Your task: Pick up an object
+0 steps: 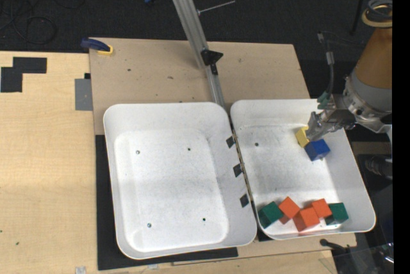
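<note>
Hovering over the upper right part of the right-hand shallow white plastic bin, my jaws sit right at a small yellow block and just above a small blue cube. Whether they are open or closed I cannot tell from this slant; nothing shows clearly between them, so I claim no hold. The yellow block touches or nearly touches the blue cube, which may crowd a grasp. Both look light, rigid and smooth-sided, likely wood or plastic, so I judge a squeeze across two flat opposite faces would serve best. A cluster of green and orange blocks lies well apart at the bin's near edge. The left white bin sits beside it on the desk.
</note>
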Tool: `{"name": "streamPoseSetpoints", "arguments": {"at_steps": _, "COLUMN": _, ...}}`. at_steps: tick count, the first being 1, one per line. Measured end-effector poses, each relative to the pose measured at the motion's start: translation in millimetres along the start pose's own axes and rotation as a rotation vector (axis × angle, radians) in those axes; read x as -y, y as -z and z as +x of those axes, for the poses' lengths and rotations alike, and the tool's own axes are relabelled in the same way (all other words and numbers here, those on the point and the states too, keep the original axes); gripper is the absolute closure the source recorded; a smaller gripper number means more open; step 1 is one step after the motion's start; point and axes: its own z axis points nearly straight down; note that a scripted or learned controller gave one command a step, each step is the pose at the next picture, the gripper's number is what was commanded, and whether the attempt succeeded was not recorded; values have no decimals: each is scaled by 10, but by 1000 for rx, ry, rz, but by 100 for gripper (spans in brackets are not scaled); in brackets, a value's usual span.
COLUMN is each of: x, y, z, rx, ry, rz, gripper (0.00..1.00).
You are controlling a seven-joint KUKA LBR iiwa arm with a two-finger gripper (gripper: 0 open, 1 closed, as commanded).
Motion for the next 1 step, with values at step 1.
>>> {"name": "streamPoseSetpoints", "arguments": {"at_steps": 1, "x": -86, "y": 4, "z": 553, "rx": 0, "ry": 0, "rz": 0, "gripper": 100}}
